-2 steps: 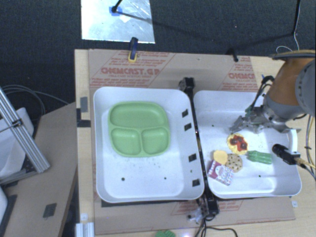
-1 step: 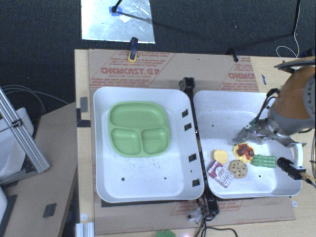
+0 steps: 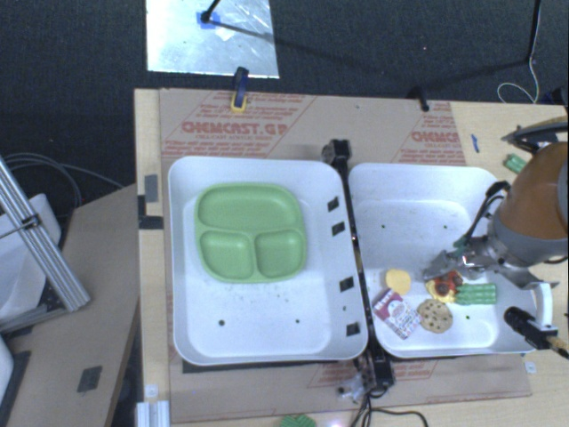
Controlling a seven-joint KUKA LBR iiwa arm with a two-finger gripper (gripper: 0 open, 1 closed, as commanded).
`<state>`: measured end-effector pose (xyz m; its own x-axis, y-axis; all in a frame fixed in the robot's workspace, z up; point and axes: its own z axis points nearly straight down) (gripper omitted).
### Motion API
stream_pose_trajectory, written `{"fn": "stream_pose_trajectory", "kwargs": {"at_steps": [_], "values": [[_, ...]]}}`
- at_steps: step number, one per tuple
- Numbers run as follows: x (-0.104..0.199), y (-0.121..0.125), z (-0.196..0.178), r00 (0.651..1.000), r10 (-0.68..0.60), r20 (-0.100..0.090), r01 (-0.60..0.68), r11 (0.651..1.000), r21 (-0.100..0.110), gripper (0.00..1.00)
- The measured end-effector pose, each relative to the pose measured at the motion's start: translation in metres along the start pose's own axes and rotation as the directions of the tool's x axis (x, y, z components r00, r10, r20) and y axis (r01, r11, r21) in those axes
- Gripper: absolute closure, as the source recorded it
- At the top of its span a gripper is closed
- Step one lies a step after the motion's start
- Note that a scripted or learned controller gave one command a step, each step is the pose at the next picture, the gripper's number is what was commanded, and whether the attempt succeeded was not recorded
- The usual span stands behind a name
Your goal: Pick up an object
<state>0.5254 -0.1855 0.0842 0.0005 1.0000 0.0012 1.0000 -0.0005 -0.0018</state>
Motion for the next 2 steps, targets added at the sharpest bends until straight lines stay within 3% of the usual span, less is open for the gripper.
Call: {"fn": "stream_pose_trajectory", "kwargs": {"at_steps": [1, 2], "values": [[-0.022, 0.025, -0.047, 1.0, -0.004, 0.005, 0.004, 1.0, -0.009, 0.0], [-0.02, 0.082, 0.001, 1.0, -0.007, 0.003, 0.007, 1.0, -0.008, 0.0]]}}
